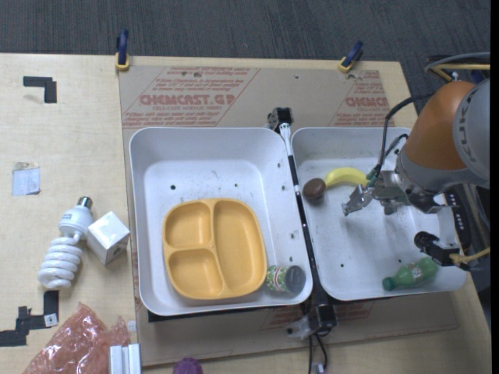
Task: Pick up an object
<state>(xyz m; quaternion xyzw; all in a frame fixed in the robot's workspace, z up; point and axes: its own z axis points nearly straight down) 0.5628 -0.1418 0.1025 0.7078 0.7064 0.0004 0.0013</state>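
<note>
We see the metal two-finger gripper (357, 202) low in the right white plastic bin (343, 275), beside a curved yellow banana (344, 177). Whether it is open or closed, we cannot tell.

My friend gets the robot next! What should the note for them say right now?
Gripper: low in the right bin, just below the banana; nothing seen between its fingers.
Right bin things: banana near the back, brown ball by the left wall, green bottle lying at the front right.
Left bin: yellow divided plate, small can at its front right corner.
Done: nothing lifted yet.
Left: grip one object, likely the banana, and raise it.
</note>
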